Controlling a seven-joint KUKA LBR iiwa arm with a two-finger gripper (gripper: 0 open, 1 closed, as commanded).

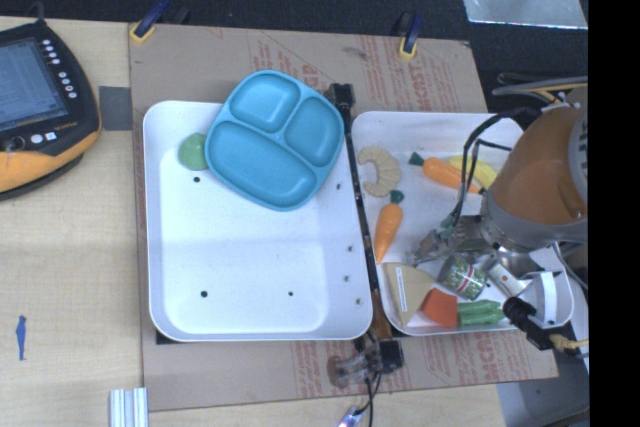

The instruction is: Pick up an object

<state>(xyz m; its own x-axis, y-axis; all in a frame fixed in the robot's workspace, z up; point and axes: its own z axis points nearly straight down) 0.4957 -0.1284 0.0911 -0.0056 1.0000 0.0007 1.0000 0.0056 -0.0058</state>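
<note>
Your gripper (452, 253) hangs low over the front half of the right bin (375, 140), with the arm's orange band bulking above it from the right. Metal linkage shows around it, but the fingertips blur into the clutter beneath, so you cannot tell from here how they are set, and nothing can be counted as held.

The nearest candidates sit right under and just in front of the tool: a small green-labelled can (466, 278) lies tilted just to the near-right of the tip, and beyond it, at the front wall, an orange-red block (438, 306) touches a green piece (480, 315). The toy carrot (387, 227) lies to the gripper's left, close to the divider, its long axis running roughly front to back with the green top pointing away from you. A second carrot (446, 173) and a yellow piece (475, 170) lie farther back.

In my judgement the can is the closest target; the carrot would need a sideways shift toward the left bin (250, 315), where the blue divided plate (275, 140) rests.
</note>
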